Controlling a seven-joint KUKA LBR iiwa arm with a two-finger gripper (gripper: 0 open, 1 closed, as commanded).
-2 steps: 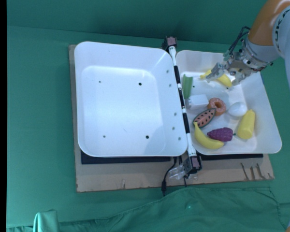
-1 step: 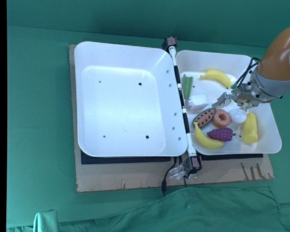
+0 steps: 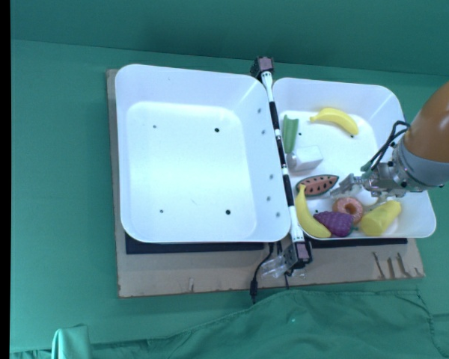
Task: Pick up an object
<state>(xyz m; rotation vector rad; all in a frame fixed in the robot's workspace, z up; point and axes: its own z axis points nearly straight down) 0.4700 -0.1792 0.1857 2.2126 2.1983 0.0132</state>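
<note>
The gripper [image 3: 353,182] hangs low in the right bin [image 3: 415,226], its fingers [image 3: 347,180] spread wide and holding nothing, likely lining up on the doughnut [image 3: 349,207] just below them. A watermelon slice [image 3: 317,185] lies left of the doughnut, crowding the approach.

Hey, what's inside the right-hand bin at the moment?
The right bin holds two bananas, a green piece, a white block, a watermelon slice, a donut, purple grapes and a yellow fruit. The gripper covers the floor beneath it.
</note>
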